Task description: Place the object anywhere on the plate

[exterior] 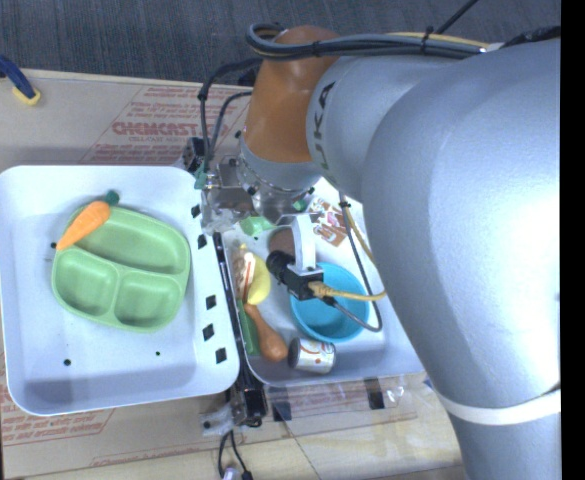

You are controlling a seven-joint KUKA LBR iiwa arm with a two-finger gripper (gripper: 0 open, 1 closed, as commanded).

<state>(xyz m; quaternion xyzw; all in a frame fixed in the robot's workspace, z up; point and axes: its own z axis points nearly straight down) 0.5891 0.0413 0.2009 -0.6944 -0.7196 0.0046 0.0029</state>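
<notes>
A green divided plate [137, 273] lies in the left bin [32, 368]. An orange toy carrot [84, 223] with a green top rests across the plate's upper-left rim, free of the arm. My gripper [237, 213] hangs below the orange wrist band, over the far-left corner of the right bin [392, 353], beside the wall between the two bins. The wrist hides what lies under it. A small green item [256, 226] shows right beside the gripper.
The right bin holds a blue bowl [334, 308], a tin can [314, 356] lying on its side, a yellow piece [259, 283], a brown-orange stick shape [262, 330] and a printed packet [329, 223]. The big grey arm covers the bin's right half.
</notes>
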